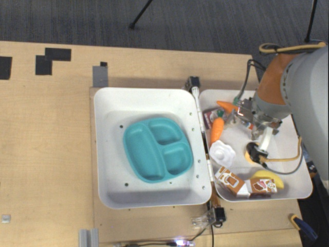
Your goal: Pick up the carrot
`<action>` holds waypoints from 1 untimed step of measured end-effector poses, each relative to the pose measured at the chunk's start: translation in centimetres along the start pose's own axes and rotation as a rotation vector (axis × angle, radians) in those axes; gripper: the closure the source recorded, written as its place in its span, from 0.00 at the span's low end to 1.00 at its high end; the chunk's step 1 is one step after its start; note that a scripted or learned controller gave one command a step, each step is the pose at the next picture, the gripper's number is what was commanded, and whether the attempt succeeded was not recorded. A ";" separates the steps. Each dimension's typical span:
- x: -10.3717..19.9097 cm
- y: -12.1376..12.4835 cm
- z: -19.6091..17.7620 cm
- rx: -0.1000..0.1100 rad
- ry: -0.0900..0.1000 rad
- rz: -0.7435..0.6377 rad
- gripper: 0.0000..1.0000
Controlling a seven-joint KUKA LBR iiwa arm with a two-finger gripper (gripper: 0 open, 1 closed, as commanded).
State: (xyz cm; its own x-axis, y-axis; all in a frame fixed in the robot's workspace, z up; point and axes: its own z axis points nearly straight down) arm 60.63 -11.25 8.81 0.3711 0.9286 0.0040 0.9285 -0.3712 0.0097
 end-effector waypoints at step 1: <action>3.8 4.8 0.6 0.035 -0.013 0.054 0.00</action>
State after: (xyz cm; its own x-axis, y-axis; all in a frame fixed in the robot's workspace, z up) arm 66.48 -9.48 8.30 0.4210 0.9070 -0.0094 0.9067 -0.4211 -0.0251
